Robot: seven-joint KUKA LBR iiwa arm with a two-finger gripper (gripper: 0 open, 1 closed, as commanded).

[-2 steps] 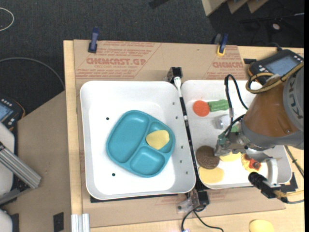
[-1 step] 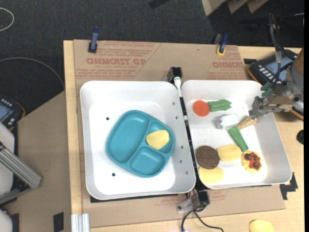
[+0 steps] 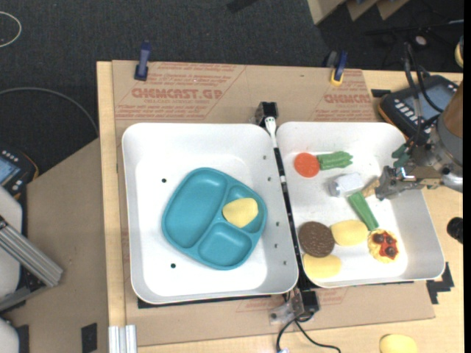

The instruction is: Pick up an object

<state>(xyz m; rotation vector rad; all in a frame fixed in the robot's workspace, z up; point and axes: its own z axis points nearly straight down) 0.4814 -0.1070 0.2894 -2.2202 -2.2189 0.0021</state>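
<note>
In the right bin (image 3: 419,219), nearest to the viewer, a pale yellow piece (image 3: 322,265) lies in front of and left of the green stick (image 3: 362,210). A brown cookie (image 3: 316,238) and a yellow lump (image 3: 349,232) lie just in front of the stick on its left, and a small pizza toy (image 3: 383,245) lies just in front on its right. The green stick itself looks like the probable target. It seems a light, stiff plastic toy, smooth and maybe slippery, so I would take it across its narrow middle. Its far end is touching or almost touching the gripper (image 3: 384,186), which comes low and nearly flat from the stick's right side. Whether the gripper is spread or closed, I cannot tell. Just behind the stick lies a grey piece (image 3: 344,184), and farther behind is a carrot (image 3: 307,165).
</note>
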